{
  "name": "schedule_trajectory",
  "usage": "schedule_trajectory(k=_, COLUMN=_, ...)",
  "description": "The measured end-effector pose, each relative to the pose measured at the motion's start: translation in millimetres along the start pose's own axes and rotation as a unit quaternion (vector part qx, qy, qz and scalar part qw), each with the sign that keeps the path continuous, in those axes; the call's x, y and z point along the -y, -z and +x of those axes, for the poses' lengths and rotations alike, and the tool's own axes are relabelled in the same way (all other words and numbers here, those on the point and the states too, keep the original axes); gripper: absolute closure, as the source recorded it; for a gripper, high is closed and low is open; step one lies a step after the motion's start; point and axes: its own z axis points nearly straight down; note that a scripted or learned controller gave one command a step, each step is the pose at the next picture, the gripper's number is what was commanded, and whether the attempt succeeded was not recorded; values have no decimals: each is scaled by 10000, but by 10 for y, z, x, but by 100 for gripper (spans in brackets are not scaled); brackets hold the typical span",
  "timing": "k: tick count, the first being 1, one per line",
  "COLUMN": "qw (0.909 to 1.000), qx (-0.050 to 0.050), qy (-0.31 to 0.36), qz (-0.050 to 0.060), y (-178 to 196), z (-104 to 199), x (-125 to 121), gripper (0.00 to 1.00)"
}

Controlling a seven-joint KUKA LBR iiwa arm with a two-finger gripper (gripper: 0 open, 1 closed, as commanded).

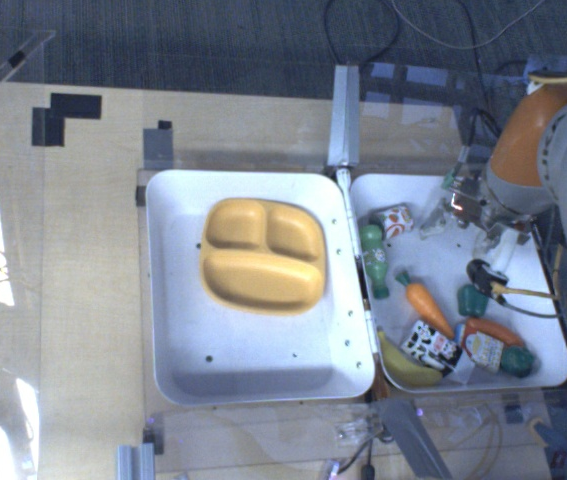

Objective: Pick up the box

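While the arm [553,148] reaches in from the right, its bulk sits over the far right corner of the right bin [553,368], presumably staged above the clutter before a descent. Surface [83,298] carries both bins side by side. Left bin [173,368] holds a yellow divided tray [263,253], well apart from the task. End effector [468,208] hangs over the right bin's far part; whether it is released or clenched, cannot tell. Nothing visibly between its tips. Box [431,345], black-and-white patterned, lies near the bin's near edge, touching a banana [408,366], just beside a carrot [429,308]. Judgement: crowded neighbours make a clean grasp awkward.
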Motion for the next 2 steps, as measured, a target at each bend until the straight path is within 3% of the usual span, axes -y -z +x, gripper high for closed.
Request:
schedule_trajectory(k=1, qw=9996, qx=1, qy=-277, qz=59, y=1, z=26, x=-400, gripper=0)
schedule_trajectory(k=2, qw=9921, qx=53, qy=-1255, qz=57, y=4, z=474, x=-182, gripper=0)
